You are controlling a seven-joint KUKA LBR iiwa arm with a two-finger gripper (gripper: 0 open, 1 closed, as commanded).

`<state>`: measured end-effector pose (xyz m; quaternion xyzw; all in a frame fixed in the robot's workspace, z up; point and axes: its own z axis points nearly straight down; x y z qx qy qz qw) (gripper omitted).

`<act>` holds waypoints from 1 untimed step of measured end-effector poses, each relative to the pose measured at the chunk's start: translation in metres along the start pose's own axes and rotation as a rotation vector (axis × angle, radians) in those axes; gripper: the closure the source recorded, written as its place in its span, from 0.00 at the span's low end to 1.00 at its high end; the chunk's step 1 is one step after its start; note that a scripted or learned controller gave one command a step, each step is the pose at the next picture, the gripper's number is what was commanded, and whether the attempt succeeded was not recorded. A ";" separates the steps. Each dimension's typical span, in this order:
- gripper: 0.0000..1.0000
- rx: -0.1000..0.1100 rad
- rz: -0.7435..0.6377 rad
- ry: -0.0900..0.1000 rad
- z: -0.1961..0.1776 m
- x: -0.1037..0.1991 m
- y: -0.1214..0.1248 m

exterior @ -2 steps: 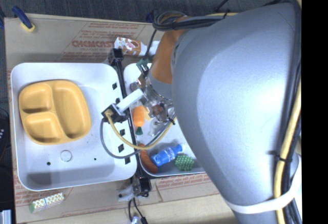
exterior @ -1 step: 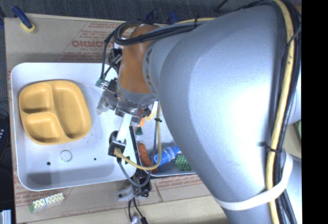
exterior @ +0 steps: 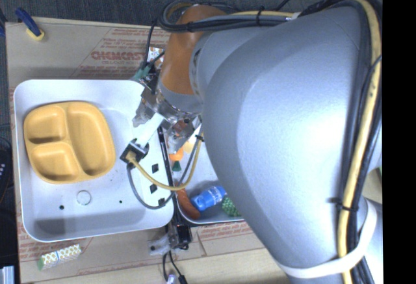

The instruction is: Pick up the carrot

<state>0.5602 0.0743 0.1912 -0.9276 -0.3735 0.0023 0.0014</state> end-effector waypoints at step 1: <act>0.00 0.002 0.149 -0.001 0.000 -0.103 0.043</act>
